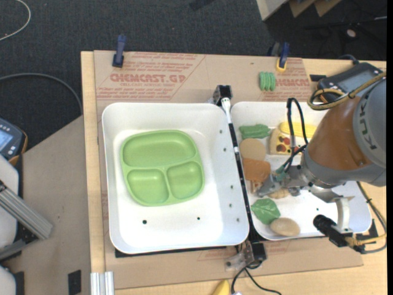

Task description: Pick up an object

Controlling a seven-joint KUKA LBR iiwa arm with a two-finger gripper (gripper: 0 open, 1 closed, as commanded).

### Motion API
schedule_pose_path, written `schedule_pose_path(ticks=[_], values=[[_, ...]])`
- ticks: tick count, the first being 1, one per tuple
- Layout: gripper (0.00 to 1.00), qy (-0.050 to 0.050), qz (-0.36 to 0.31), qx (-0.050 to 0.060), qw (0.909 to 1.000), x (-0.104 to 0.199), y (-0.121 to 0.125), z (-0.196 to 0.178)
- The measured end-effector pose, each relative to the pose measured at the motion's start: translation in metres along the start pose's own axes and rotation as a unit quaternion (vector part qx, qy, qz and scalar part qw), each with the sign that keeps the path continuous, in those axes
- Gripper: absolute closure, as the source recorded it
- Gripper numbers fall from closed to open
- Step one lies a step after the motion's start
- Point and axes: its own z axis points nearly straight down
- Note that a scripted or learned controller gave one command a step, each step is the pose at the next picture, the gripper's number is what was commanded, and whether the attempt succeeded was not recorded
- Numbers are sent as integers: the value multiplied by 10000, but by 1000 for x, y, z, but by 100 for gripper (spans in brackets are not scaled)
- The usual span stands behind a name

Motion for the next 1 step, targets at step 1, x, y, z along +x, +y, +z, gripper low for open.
schedule_pose_path(ticks=[1], values=[[100,-10,22,-15,10000,-2,0,-12]])
